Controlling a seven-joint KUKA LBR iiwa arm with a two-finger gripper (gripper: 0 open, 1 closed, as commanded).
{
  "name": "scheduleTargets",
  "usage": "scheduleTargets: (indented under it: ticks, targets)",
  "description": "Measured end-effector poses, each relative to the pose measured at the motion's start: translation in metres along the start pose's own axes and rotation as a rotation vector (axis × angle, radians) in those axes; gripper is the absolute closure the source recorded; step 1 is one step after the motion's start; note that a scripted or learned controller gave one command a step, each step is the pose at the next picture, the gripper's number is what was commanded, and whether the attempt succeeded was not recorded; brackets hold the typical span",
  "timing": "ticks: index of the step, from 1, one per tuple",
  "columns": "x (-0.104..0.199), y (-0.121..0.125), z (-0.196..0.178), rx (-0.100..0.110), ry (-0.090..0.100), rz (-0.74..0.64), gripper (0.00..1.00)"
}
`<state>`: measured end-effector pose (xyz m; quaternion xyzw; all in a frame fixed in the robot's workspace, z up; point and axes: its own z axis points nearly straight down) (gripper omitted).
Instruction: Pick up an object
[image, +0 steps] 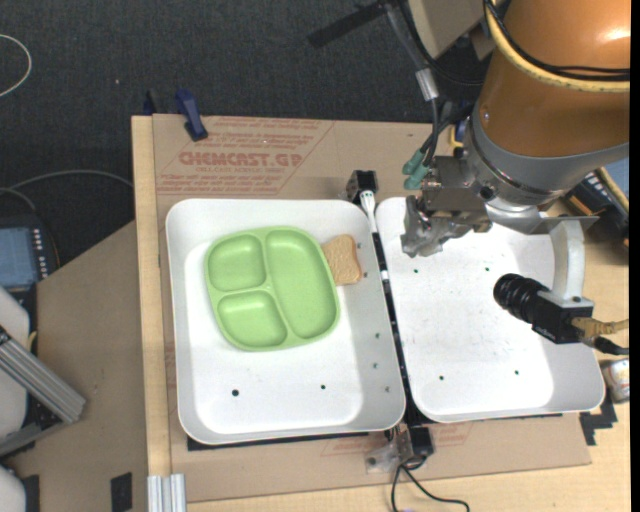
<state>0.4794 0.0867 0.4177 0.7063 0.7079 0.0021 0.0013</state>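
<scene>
A light green divided plate (272, 288) with three compartments lies in the left bin (205, 400). A tan, cracker-like piece (344, 259) rests against the plate's right rim, near the bin's right wall. My gripper (424, 243) hangs over the far left corner of the right bin (500, 390), right of the tan piece and apart from it. I see nothing between its fingers.
The two white bins sit side by side on a brown cardboard sheet (240, 160). The orange-banded arm (560, 80) reaches in from the upper right. A blue clip (190, 113) sits at the cardboard's far edge.
</scene>
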Motion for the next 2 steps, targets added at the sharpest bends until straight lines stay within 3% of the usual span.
scheduleTargets:
  ticks: [1,2]
  targets:
    - [-0.047,0.0,-0.011,0.0,-0.002,0.007,1.0]
    - [0.011,0.0,-0.002,0.007,0.0,-0.004,1.0]
